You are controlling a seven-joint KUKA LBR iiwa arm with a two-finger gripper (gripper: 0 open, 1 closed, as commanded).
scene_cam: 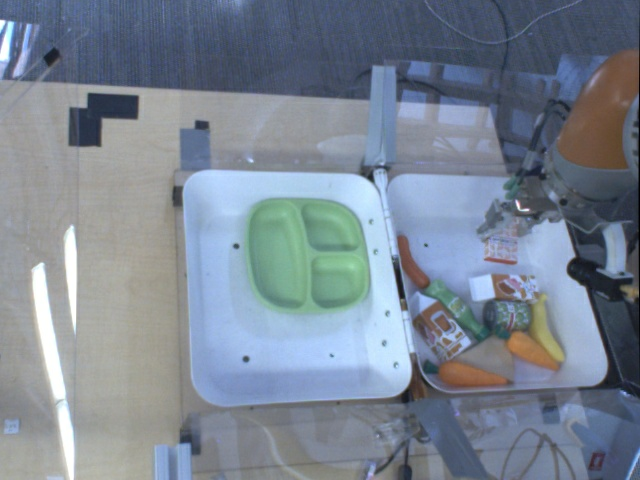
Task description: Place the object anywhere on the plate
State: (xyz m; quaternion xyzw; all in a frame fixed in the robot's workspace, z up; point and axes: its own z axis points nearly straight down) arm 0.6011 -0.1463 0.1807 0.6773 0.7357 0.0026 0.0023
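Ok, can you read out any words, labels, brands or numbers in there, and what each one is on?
No text can be read out.
Brown and white box: printing, too blurred to read.
Green can: label, too small to read.
Red and white packet: print, blurred.
Orange and white packet: print, blurred.
Green packet: no legible text.
Green plate and the white bins: no markings visible.

Green three-compartment plate [305, 255] at centre of left bin [215, 368]. Right bin [440, 203] holds items clustered toward 5 o'clock: sausage [412, 261] along left wall, green bottle [452, 306], brown carton [441, 329], tin can [508, 315], banana [545, 330], two carrots [474, 374]. Gripper [512, 211] at 2 o'clock of right bin, above small red-white packet [501, 249]. Finger state unreadable.
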